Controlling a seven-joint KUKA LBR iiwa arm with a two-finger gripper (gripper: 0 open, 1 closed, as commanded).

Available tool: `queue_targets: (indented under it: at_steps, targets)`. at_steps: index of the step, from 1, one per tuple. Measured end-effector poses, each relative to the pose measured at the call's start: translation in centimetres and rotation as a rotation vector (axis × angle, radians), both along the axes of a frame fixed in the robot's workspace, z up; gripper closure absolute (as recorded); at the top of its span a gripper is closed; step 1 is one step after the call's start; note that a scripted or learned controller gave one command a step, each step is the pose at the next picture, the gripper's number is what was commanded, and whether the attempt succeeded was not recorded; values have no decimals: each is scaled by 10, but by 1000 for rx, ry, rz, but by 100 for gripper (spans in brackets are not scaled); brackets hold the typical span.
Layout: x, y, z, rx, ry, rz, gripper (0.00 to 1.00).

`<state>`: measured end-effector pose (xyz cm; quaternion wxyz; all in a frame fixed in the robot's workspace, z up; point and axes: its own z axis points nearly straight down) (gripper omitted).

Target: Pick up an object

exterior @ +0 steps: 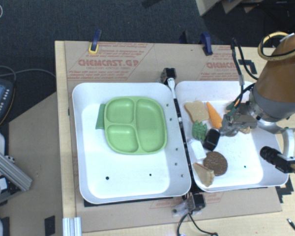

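We see the pincer (232, 124) low in the right white bin (250, 173), just beside the orange plastic carrot (214, 115). Its grip seems blurred; we cannot tell its state

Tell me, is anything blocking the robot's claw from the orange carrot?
Nothing visible is. The gripper sits just right of the carrot in the right bin, with bare bin floor between them. The bread and broccoli lie on the carrot's far side.
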<state>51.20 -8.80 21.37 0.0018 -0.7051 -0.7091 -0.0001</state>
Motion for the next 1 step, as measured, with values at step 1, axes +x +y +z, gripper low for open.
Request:
queue_targets:
  at_steps: [1]
  targets:
    - [8,52,-2,0,-1,1,100]
